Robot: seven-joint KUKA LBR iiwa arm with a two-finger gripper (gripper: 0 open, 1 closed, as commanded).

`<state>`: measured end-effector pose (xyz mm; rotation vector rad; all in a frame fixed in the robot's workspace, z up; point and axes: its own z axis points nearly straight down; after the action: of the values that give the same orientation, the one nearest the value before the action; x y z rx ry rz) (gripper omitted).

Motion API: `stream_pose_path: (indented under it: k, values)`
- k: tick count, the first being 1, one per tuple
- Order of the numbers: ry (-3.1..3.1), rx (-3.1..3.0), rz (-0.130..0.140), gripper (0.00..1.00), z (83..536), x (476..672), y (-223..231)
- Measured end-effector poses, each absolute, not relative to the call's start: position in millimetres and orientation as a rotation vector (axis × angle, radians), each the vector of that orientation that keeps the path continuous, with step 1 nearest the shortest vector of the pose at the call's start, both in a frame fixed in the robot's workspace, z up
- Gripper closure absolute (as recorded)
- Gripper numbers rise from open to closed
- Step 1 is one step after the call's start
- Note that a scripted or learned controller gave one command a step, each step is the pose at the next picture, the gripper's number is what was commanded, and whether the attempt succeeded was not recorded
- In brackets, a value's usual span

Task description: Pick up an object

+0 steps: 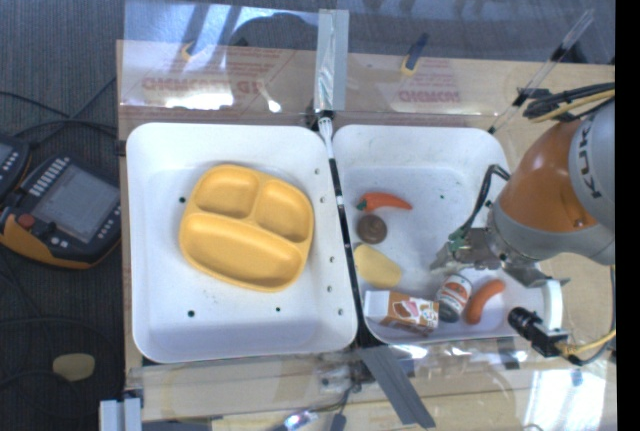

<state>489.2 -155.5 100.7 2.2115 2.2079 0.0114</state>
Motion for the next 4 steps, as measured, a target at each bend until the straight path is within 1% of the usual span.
stream_pose_path:
  k: [1,2,3,4]
  values:
    - [2.208,2.212,0.011,0.0,100.7,489.2,-155.5]
    - [2.214,2.207,0.011,0.0,90.7,564.4,-96.9]
    - [2.218,2.208,0.005,0.0,89.3,641.7,-110.1]
    - [2.217,2.202,0.001,1.0,100.5,642.6,-109.9]
